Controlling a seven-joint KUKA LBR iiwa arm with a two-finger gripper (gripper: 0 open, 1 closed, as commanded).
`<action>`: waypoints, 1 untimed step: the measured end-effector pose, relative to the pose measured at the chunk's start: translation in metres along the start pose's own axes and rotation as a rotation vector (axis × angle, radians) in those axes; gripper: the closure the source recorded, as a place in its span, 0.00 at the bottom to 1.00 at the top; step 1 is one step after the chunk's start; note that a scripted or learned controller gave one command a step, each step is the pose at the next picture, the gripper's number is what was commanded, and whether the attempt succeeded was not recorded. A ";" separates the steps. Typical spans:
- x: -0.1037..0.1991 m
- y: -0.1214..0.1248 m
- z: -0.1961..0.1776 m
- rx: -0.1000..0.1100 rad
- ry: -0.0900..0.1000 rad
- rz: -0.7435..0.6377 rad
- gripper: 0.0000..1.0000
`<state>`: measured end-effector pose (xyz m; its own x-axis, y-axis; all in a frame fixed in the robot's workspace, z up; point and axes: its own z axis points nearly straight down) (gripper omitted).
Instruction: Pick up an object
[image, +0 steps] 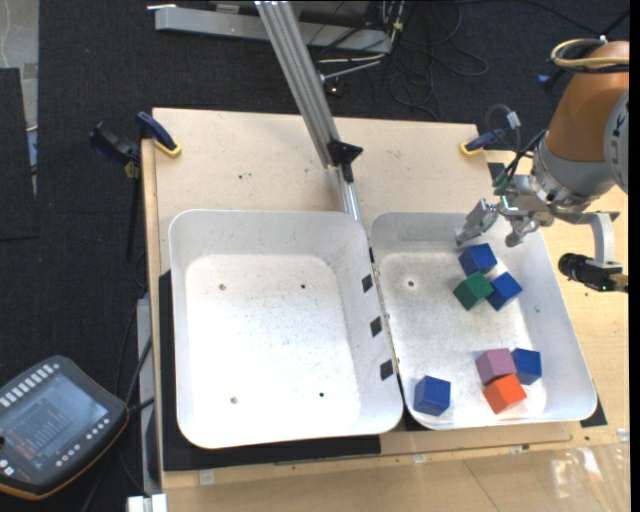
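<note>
Blue cube (478, 258): small, prob. light, rigid; grip on flat opp. sides. Claw (493, 229) above it, fingers apart, empty.

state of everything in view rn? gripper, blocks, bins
gripper: open, above the right bin's far end, holding nothing
top blue block: loose, just below the gripper
green block: touching two blue blocks
blue block beside it: loose
purple block: clustered with orange and blue
orange block: loose
near-right blue block: loose
lone blue block: apart
right bin: holds all blocks
left bin: no blocks
</note>
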<state>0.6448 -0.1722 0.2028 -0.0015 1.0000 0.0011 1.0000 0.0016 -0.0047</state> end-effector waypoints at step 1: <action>0.000 0.001 -0.003 -0.004 -0.002 -0.002 0.00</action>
<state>0.6459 -0.1722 0.2057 -0.0032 1.0000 -0.0010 1.0000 0.0032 -0.0004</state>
